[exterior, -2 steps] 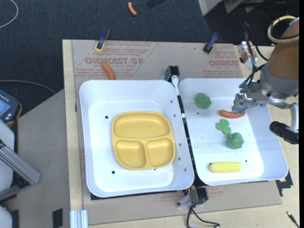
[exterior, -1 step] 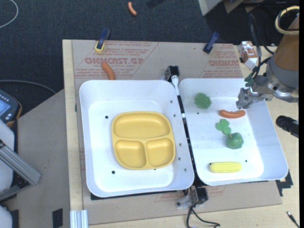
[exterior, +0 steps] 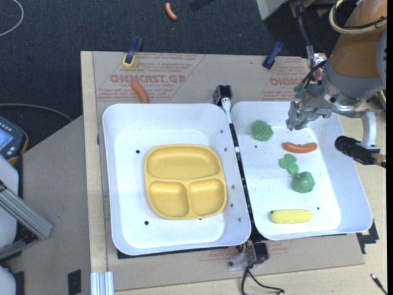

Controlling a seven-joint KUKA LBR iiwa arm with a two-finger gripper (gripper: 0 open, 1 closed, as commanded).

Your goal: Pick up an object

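Knobbly green ball (exterior: pixel 262 130), smooth sausage (exterior: pixel 299 146)

In the left bin (exterior: pixel 116 165) I see a yellow divided plate (exterior: pixel 184 180) lying flat near its middle. On the cardboard sheet (exterior: pixel 184 72) just beyond that bin's far left corner lies a small orange sausage (exterior: pixel 140 91). Another orange sausage (exterior: pixel 171 11) lies far off on the dark floor (exterior: pixel 73 17). A yellow-tipped clamp (exterior: pixel 131 54) and a blue clamp (exterior: pixel 272 55) grip the sheet's far edge.
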